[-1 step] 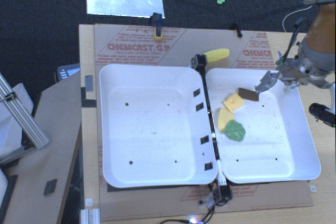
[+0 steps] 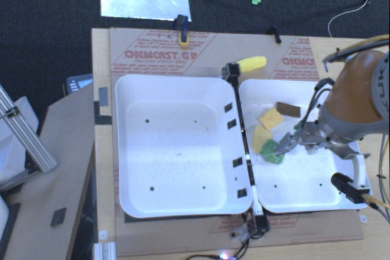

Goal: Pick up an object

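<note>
A small crumpled green object (image 2: 272, 155) lies in the right white bin (image 2: 304, 195), beside flat yellow pieces (image 2: 266, 126) and a brown block (image 2: 288, 109). The gripper (image 2: 284, 145) sits right upon it; how wide it stands, I cannot tell. The cardboard sheet (image 2: 159, 53) on the desk reads "CHEMCAST GP".

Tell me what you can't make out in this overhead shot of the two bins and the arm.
- Gripper: too small and blurred over the green object to show any grasp.
- Green object: partly covered by the gripper; shape unclear.
- Arm: cut off by the right edge.
- Right bin: its right side is hidden under the arm.
- Brown piece: too small to identify.
</note>
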Robot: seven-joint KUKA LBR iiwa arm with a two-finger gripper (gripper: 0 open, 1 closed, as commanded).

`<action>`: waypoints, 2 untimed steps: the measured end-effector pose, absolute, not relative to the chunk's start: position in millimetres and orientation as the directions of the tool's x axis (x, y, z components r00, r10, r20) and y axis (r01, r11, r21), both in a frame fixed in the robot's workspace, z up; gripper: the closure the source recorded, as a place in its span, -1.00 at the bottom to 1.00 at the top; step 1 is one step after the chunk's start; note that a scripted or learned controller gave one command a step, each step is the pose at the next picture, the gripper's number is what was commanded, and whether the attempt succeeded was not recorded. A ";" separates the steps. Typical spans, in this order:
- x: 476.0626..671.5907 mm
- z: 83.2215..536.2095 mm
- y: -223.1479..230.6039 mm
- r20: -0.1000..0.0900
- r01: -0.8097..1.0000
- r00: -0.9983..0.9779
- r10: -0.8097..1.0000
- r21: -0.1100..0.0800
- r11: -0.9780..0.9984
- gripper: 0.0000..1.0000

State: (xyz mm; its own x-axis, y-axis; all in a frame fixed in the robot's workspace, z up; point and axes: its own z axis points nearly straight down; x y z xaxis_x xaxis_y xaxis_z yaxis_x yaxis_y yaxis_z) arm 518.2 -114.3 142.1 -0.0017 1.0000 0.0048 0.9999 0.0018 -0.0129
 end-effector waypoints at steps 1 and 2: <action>582.3 146.9 -149.8 -0.003 1.000 -0.004 1.000 0.008 0.004 -1.00; 524.8 81.5 -102.9 0.004 1.000 -0.002 1.000 -0.006 0.002 -1.00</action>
State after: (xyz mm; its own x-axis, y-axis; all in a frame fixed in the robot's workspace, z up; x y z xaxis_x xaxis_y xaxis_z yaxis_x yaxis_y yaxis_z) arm 524.8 -102.9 81.5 -0.0024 1.0000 0.0042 1.0000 0.0024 -0.0063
